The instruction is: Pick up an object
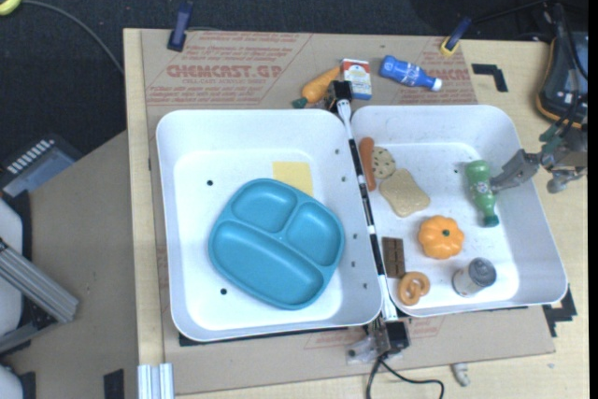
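Dark carpet floor around a tan cardboard-covered bench [234,61], with two shallow white bins side by side on it. Nearest the camera in the right bin [537,229]: a pretzel-shaped brown item [412,287] by the bin divider, a grey can-like item [475,276] just to its right, a dark brown bar [393,257] against the divider. Above these, an orange toy pumpkin [440,236], green stem up. Left bin [187,201] holding a blue divided plate [276,242], three compartments, tilted diagonally, with a yellow square [293,173] just behind its far edge. Mid right bin: a tan bread-like slice [404,193], a round brown cookie [381,165], a thin red-orange sausage shape [367,160] along the divider. Green bottle [482,190] lying toward the right side of the right bin, long axis running near-to-far with a slight lean, pale label band mid-body, lettering too small to read. Gripper [509,173] just beside the bottle's far end on its right, grey, reaching in from the right edge; open or closed state cannot be told, nothing seen between its tips. Farther back, on the cardboard beyond the bins: red print reading "CHEMCAST" [224,70], remaining characters unclear; an orange item [320,84], a small red-and-white carton [356,78], and a blue bottle [409,73] lying on its side, white cap to the right. Blue clips [179,25] at the far board edge.
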Tool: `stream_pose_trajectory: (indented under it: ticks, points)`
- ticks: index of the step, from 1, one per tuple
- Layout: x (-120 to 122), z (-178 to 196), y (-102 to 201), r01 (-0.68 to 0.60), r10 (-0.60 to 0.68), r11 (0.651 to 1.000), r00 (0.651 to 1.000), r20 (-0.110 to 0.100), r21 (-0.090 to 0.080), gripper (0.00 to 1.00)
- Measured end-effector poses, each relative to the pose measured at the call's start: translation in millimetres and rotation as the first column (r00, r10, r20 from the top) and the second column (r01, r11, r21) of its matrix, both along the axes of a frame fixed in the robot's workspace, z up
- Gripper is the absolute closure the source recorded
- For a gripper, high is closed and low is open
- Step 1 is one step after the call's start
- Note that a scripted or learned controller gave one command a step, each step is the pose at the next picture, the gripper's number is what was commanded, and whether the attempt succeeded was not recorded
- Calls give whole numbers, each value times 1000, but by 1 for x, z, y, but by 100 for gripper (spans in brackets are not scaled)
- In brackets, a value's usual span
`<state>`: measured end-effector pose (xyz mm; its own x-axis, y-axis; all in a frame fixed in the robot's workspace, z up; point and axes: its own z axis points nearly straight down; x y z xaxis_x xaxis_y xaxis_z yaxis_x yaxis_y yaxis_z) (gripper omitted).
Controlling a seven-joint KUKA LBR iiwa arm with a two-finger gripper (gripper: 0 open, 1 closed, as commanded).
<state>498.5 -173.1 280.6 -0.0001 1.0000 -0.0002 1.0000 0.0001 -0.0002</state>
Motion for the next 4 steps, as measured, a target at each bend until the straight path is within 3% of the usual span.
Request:
stream_pose_trajectory:
  ticks: [1, 2, 3, 4]
  points:
    - [80, -91, -13, 0, 0, 1000, 1000, 0, 0, 0]
    - [62, -192, -47, -3, 3, 1000, 1000, -5, 8, 0]
    - [63, -180, -49, -1, 1, 1000, 1000, 0, 3, 100]
    - [40, -196, 37, -2, 2, 1000, 1000, 0, 1, 100]
